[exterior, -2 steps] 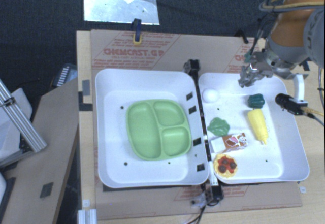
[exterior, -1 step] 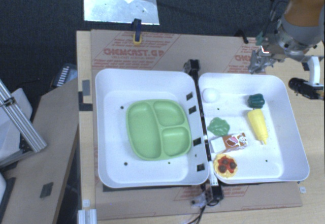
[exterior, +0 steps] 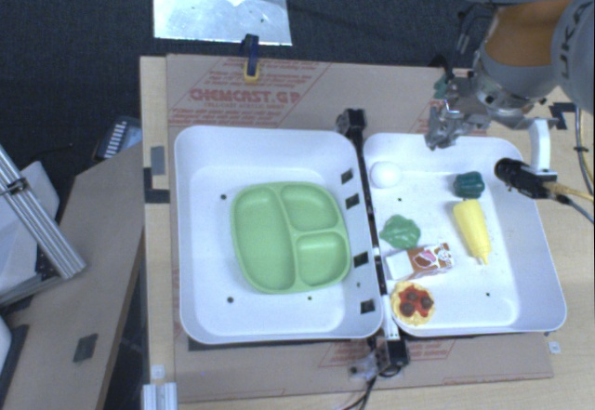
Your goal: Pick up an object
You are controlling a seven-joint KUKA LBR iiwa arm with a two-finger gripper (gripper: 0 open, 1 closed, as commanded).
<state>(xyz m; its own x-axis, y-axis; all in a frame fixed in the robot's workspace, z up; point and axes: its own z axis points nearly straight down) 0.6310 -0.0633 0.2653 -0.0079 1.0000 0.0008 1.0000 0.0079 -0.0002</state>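
Note:
My gripper [exterior: 442,131] hangs over the back edge of the right bin [exterior: 530,292], fingers pointing down with nothing seen between them. In that bin lie a white egg [exterior: 385,175], a dark green pepper [exterior: 469,183], a yellow corn cob [exterior: 473,228], a green leafy piece [exterior: 401,231], a red and white packet [exterior: 423,260] and a small pizza [exterior: 415,302]. The egg is the closest item, down and to the left of the gripper.
The left bin [exterior: 200,176] holds a green divided plate [exterior: 287,236]. A black divider [exterior: 364,213] runs between the bins. A black cylinder [exterior: 514,174] on the arm juts over the right bin's far right side.

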